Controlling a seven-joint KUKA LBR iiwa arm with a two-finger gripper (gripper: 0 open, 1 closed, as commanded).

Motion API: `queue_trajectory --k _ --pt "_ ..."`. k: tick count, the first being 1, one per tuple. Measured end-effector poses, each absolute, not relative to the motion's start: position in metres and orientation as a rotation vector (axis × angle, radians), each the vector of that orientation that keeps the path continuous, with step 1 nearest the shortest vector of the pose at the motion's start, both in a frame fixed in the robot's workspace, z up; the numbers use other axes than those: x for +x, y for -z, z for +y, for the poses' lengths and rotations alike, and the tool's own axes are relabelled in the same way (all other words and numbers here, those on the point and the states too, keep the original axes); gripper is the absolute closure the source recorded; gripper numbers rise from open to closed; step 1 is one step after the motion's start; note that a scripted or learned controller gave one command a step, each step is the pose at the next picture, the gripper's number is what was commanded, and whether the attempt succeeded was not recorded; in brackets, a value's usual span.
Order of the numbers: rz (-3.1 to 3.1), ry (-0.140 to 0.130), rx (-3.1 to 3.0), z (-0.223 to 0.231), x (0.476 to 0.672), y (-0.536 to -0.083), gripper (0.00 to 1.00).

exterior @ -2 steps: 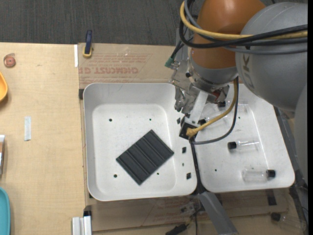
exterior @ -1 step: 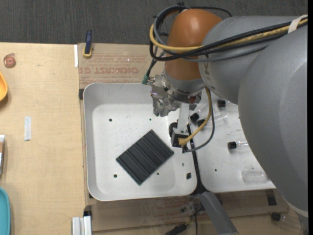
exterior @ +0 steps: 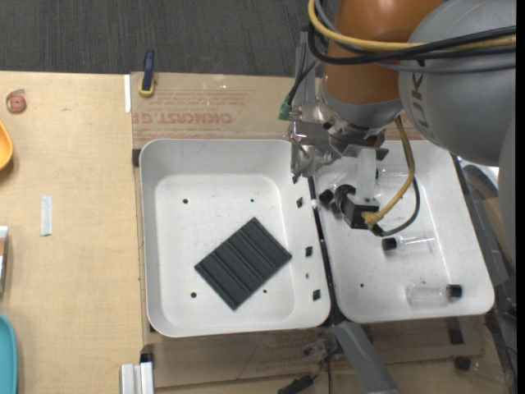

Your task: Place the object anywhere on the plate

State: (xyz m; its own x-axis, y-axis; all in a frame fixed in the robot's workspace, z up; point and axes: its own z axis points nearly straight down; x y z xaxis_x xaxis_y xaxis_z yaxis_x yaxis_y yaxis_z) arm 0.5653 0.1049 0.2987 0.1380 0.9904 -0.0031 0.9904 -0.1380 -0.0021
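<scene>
The grey arm (exterior: 467,48), with its orange band, looms closest to the lens and hides the upper part of the right bin (exterior: 476,298). Beneath it the gripper (exterior: 305,167) hangs over the far end of the wall where the two bins meet. From this angle I cannot tell whether the claw is open or closed, and nothing can be seen held in it.

The object to move is most likely one of two clear, black-capped tubes on the floor of the right bin. The upper vial (exterior: 408,241) lies down and to the view's right of the gripper, and it is the closer of the two. The lower vial (exterior: 428,293) lies further the same way, near the bin's front corner. Both lie on their sides, with their long axes roughly across the view.

The plate (exterior: 244,263), a dark ribbed slab, rests flat in the left bin (exterior: 160,220), turned on a diagonal. It lies down and to the view's left of the gripper. So the pick and the drop lie on opposite sides of the dividing wall.
</scene>
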Motion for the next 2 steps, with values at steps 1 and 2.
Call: queue_trajectory --k 1,2 --pt "2.419 0.004 2.003 0.108 0.63 -0.309 1.0" --pt "2.75 0.002 1.517 0.136 0.564 -0.404 1.0"
